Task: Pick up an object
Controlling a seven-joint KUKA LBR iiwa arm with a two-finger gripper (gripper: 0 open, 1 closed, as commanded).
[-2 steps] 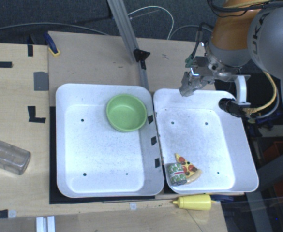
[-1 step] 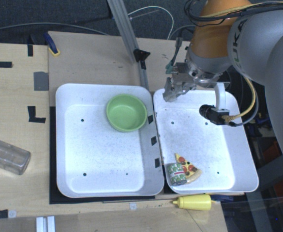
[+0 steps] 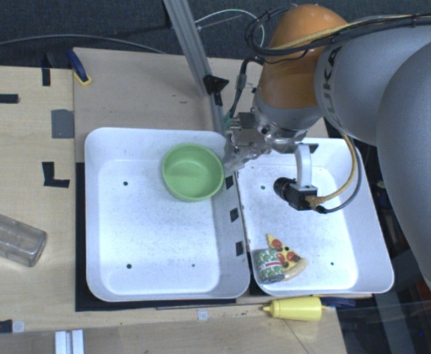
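Progress: pick not done. Nothing seen lifted; nothing seen inside the claw (image 3: 234,153). Claw state: cannot tell, too blurred and partly hidden under the wrist. Claw low over the shared rim between the 2 bins, at their far end.

Nearest candidate: green bowl (image 3: 192,172), just left of the claw, right edge of the bowl touching or nearly touching it; contact cannot be settled at this slant. Bowl upright, mouth up, resting on the floor of the left bin (image 3: 112,271).

Other candidate: pizza toy (image 3: 284,259), well below and slightly right of the claw, flat in the right bin (image 3: 362,271), close to the near corner. Small greenish patch touching its left side; separate item or not, cannot tell.

Left to do, judged from the above: close on 1 object, raise it clear of the bin floor. All of the task outstanding.

Count:
- bins: 2
- bowl: 1
- pizza toy: 1
- yellow bottle (image 3: 298,308): 1, outside the bins, far below the claw, on its side
- clear tumbler (image 3: 9,236): 1, on the bench, far left of the claw, on its side
- arm: 1
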